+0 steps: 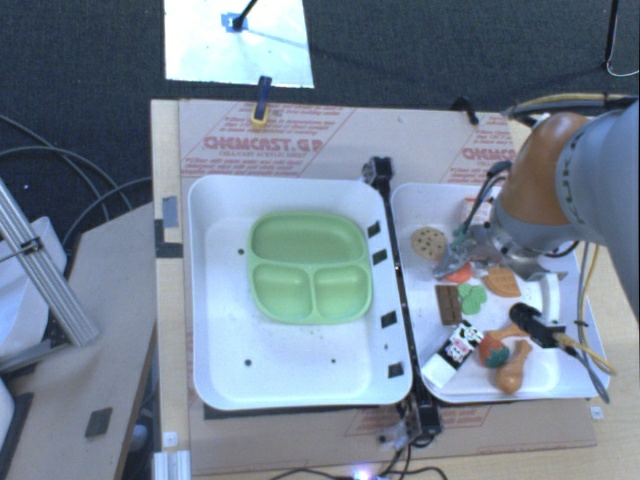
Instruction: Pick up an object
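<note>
The hand (464,255) hangs low in the right bin (421,204), near that bin's middle; the wrist and arm hide it from above, so whether it is spread or pressed together cannot be told. Right at its tip lies a small red piece (457,273), flat and partly covered by the hand, too small to name; whether the hand touches it is unclear. A round speckled cookie (428,241) lies just beside the hand, toward the divider between the bins. Below the hand in the view are a brown chocolate bar (449,304) and a green piece (472,296), side by side. An orange wedge (503,282) sits under the wrist. Farther toward the near rim are a cow-patterned carton (452,352), tipped against the bin's corner, a red fruit with a green top (490,348) and a tan drumstick (513,364), crowded together. The barest floor lies beyond the hand, toward the far rim. Across the divider, the left bin (203,268) holds a green divided plate (308,268), with bare floor all around it. Both bins sit on a printed board on the worktop (300,136).
</note>
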Action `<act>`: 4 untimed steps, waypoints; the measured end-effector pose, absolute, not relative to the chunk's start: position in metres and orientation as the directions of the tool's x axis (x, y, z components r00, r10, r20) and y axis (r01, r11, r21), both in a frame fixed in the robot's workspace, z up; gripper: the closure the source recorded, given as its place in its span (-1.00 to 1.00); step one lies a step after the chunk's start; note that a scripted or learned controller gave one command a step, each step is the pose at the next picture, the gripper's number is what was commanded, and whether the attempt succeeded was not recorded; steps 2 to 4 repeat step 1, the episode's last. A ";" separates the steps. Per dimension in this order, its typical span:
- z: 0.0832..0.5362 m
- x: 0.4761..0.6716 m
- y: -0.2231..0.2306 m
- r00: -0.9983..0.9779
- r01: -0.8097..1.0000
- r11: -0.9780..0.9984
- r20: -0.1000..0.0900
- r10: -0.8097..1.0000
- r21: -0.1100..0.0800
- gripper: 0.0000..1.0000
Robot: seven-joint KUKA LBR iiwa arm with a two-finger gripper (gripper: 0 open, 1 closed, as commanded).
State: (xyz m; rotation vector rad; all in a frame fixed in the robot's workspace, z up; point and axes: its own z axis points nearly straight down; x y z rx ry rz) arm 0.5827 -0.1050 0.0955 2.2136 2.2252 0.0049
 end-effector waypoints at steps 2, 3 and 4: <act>0.190 0.584 -0.027 -0.011 1.000 0.011 0.002 1.000 0.008 1.00; 0.190 0.584 -0.027 -0.011 1.000 0.011 0.002 1.000 0.008 1.00; 0.190 0.584 -0.027 -0.011 1.000 0.011 0.002 1.000 0.008 1.00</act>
